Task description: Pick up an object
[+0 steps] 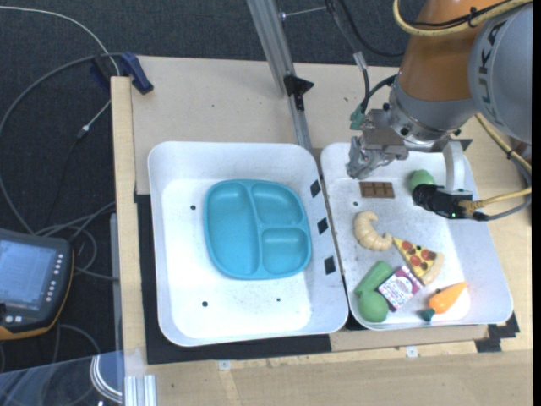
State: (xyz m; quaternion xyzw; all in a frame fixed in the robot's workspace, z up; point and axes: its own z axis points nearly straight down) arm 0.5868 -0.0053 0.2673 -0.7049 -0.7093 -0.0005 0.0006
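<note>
- Hanging over the far part of the right bin (494, 286), the gripper (365, 166) is pointing down, and it is carrying nothing that I can see.
- Whether it is open or closed, the picture is not letting me tell.
- The chocolate bar (377, 190) is lying just beside the gripper, slightly nearer to the camera, with its long axis going left to right.
- The croissant (370, 230) is lying a little further the same way, and the pizza slice (421, 260), the green vegetable (373, 293) and the carrot (446, 298) are waiting near the front edge.
- The bin's left wall is standing close to the gripper, so I judge room is opening mostly toward the front.
- The left bin (169, 227) is holding a blue divided plate (257, 228).
</note>
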